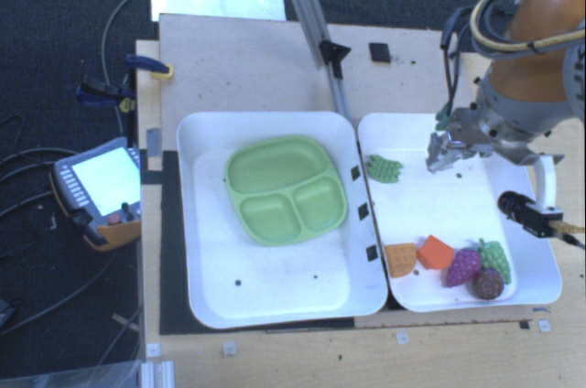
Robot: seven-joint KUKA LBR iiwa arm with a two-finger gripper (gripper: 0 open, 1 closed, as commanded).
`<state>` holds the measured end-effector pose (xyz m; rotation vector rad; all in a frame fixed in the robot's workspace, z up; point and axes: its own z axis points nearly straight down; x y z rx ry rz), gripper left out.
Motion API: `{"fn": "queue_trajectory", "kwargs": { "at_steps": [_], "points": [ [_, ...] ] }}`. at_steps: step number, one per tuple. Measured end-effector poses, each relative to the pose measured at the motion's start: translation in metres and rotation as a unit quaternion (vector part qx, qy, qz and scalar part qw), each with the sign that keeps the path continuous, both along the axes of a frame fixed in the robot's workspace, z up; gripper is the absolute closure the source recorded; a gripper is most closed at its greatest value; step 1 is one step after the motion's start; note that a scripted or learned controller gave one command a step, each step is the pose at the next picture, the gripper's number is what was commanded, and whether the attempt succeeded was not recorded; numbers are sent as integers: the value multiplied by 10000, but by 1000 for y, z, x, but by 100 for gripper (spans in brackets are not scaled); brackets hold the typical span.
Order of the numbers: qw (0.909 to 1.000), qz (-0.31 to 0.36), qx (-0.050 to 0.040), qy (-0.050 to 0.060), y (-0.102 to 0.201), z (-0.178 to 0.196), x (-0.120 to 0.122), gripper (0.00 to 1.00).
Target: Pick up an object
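camera: overhead, fixed | slanted down | both bins (275,125) framed

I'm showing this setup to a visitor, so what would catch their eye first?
Probably the light green divided plastic plate lying alone in the left white bin. Next, the grey arm's gripper over the right white bin, near a small green toy, with a cluster of colourful toy foods along that bin's near edge.

The gripper (445,153) hung over the far part of the right bin (407,221), nothing visibly between its fingers. A green toy (384,167) lay just left of the jaws. Nearer the camera than the jaws lay an orange block (436,252), purple grapes (463,266) and a tan piece (400,259). Well left, a green divided plate (285,188) sat in the left bin (206,221).
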<state>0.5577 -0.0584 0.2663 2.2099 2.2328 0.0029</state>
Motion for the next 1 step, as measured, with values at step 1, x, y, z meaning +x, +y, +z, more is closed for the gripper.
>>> {"fn": "queue_trajectory", "kwargs": {
  "at_steps": [1],
  "points": [
    [10000,-1,2,6,52,-2,-16,100]
  ]
}}
